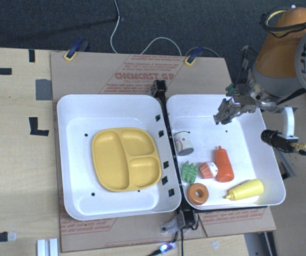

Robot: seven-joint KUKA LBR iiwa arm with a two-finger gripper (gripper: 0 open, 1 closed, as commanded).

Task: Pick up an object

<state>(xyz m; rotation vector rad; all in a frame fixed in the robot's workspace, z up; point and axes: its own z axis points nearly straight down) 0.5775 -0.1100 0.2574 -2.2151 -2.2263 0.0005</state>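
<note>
Gripper (223, 114): hangs over the far part of the right bin (270, 159), near its right wall; nothing sits between its fingers, and at this angle I cannot tell if they are apart or together.
Arm (281, 41): reaches in from the right, wrist bent down toward the bin, a posture that suits a descent onto the objects below.
Bottle, red (223, 164): lies mid-bin, near of the gripper and well apart from it; probably the closest candidate.
Bottle, yellow (246, 190): lies on its side by the near right corner, close to the wall, which could crowd a grasp.
Donut (198, 193): flat at the near edge, just beside the green piece (189, 170).
Cup (183, 142): small, white, by the divider on the left side.
Small red-white item (208, 170): touching or almost touching the red bottle; too small to identify.
Tray (126, 159): yellow, alone in the left bin (73, 111), away from the arm.
Progress: judged at the start; nothing lifted yet.
</note>
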